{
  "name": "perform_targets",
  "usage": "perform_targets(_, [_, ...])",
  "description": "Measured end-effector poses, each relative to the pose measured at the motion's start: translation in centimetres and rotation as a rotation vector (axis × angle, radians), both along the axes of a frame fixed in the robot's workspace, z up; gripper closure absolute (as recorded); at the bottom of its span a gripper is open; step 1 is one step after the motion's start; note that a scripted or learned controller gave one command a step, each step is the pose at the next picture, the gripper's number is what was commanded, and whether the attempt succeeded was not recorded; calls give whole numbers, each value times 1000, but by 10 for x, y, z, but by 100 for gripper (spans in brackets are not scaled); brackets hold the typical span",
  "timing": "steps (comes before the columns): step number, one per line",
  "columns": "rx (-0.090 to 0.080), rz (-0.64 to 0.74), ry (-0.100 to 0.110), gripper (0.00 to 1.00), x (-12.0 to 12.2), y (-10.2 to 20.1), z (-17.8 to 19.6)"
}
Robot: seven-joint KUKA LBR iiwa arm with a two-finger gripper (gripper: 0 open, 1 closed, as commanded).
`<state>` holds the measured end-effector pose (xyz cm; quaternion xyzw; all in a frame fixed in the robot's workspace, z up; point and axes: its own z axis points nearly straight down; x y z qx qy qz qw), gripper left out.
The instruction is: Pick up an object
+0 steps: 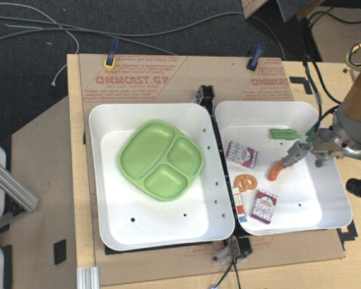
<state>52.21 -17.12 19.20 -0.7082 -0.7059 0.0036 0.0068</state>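
In the right bin (pixel 325 218), nearest to the camera, lie a small carton (pixel 265 206) and a pretzel (pixel 246 182). Above them, the orange carrot (pixel 275 171) lies with its long axis slanted, one end toward the gripper (pixel 293 155). The gripper comes in from the right and its tip is touching or just over the upper end of the carrot. I cannot tell how its closing parts stand. Further back are a second carton (pixel 241 154) and a green piece (pixel 284 134). The left bin (pixel 108 221) holds a green plate (pixel 161 159).

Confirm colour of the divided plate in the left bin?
Light green, the divided plate, plain with no pattern, seen clearly in the camera view.
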Motion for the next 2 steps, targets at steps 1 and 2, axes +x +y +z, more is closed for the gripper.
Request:
perform_targets(1, [-3,4,-13,0,3,0,7])
perform_targets(2, [-1,3,-7,0,-6,7,-47])
